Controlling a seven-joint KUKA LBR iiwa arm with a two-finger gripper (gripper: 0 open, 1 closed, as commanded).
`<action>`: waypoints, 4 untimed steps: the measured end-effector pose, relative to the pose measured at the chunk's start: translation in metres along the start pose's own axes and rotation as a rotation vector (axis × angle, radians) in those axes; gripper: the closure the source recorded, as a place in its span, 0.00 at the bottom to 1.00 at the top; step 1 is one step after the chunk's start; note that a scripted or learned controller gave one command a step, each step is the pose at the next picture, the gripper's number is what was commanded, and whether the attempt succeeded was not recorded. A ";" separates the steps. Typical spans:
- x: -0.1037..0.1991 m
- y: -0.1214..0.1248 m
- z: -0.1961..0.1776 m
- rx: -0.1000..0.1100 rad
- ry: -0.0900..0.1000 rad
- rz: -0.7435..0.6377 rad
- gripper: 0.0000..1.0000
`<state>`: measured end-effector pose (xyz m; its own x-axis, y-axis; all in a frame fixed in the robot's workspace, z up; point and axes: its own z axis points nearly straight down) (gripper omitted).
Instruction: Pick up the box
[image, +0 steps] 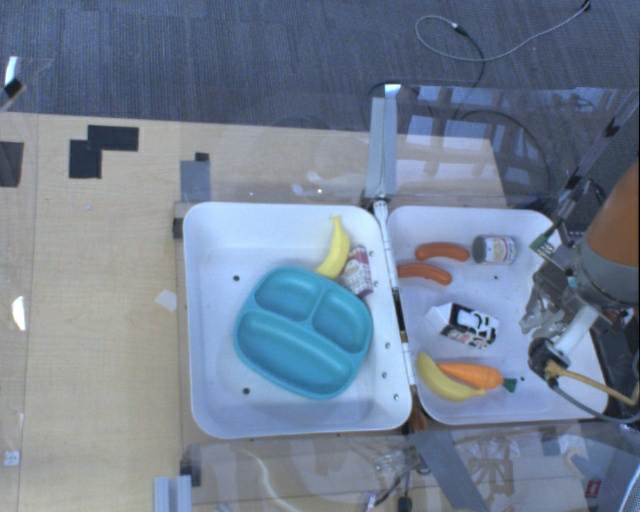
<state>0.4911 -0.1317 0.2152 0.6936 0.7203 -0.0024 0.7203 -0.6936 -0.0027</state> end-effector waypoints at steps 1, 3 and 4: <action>0.002 0.001 -0.008 0.001 -0.001 -0.003 1.00; 0.005 0.004 -0.023 0.004 -0.004 -0.011 1.00; 0.006 0.006 -0.031 0.006 -0.005 -0.016 1.00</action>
<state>0.4999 -0.1310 0.2462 0.6821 0.7312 -0.0077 0.7312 -0.6821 -0.0086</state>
